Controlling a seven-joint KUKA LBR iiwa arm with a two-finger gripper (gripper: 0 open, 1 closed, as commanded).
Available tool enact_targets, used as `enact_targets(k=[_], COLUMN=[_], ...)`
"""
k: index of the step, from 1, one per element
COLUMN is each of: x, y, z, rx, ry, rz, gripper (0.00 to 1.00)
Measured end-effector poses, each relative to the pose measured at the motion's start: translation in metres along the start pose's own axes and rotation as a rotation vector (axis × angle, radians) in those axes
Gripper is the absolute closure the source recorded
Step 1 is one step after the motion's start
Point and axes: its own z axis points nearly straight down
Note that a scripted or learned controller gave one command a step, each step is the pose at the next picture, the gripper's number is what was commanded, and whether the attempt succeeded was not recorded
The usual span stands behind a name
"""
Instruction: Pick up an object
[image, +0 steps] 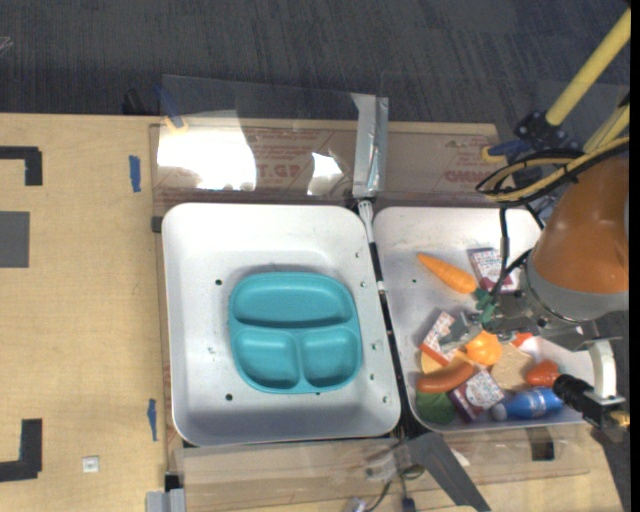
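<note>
Wooden bench (70, 300), gripper (492, 318) above toys (480, 370)

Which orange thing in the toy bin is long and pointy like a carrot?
The carrot, lying alone near the top of the right bin. The other orange toy is round like a ball and sits lower down in the pile.

Two white bins sit side by side: the left bin (190, 300) and the right bin (420, 235). One teal divided tray (293, 330) lies in the left. The right holds one carrot (446, 272), one blue bottle (530, 404) and one hot dog (446, 377).
</note>
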Motion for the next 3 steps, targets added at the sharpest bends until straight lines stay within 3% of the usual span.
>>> enact_targets(k=[1, 2, 3], x=[0.0, -0.022, -0.023], y=[0.001, 0.046, 0.063], z=[-0.01, -0.069, 0.079], rx=[-0.004, -0.004, -0.023], ry=[-0.001, -0.001, -0.003], rz=[0.001, 0.097, 0.233], gripper=[1.0, 1.0, 1.0])
